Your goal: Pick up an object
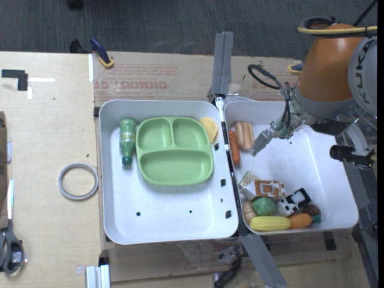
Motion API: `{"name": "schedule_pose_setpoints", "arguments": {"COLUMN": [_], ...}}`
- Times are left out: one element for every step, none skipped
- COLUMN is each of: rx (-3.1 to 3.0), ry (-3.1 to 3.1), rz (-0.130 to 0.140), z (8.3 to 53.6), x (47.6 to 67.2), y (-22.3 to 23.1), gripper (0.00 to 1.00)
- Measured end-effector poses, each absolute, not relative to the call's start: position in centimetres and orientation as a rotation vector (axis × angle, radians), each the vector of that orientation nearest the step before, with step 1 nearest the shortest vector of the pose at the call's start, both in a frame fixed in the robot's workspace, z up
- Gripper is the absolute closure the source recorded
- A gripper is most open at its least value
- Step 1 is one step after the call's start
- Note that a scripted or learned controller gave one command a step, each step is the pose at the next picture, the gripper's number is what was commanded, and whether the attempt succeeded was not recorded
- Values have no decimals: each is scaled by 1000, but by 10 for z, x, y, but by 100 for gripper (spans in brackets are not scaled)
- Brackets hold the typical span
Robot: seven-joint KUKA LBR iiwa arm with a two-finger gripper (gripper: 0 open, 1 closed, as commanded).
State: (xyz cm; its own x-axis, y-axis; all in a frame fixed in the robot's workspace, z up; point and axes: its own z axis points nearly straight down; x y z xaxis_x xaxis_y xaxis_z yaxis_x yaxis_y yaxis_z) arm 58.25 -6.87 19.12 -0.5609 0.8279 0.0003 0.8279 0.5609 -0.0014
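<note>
A: Where is the gripper (259, 144) seen, and how are its fingers set?

B: It is seen low over the upper left of the right bin (336, 221), angled down toward the hot dog (243, 135) and the carrot-like orange piece (234, 149) by the divider. Whether the fingers are apart or together cannot be told; they are viewed nearly end-on, and nothing is seen between them.

A: What could be taken as the object?

B: The hot dog lies nearest, just beside the tip. A heap is gathered at the bin's front edge, well apart from the tip: a small carton (268, 189), a green vegetable (263, 206), a corn cob (269, 223) and a cow figure (293, 203).

A: What might be spoiled from here?

B: A slanted approach could let the rounded hot dog be pushed against the bin wall rather than closed on. The orange piece, touching or nearly touching it, could be pinched along with it or knocked aside. The divider itself could be struck.

A: And the left bin (120, 215)?

B: A green tray (174, 151) and a bottle (126, 140) are held there, well clear.
</note>
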Motion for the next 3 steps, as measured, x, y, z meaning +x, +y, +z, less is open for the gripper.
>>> {"name": "schedule_pose_setpoints", "arguments": {"rx": [-1694, -1781, -1909], "ry": [-2645, -2590, -2496], "rz": [1, 1, 3], "z": [103, 145, 280], "x": [594, 580, 535], "y": [-108, -163, -154], "gripper": [0, 0, 0]}}
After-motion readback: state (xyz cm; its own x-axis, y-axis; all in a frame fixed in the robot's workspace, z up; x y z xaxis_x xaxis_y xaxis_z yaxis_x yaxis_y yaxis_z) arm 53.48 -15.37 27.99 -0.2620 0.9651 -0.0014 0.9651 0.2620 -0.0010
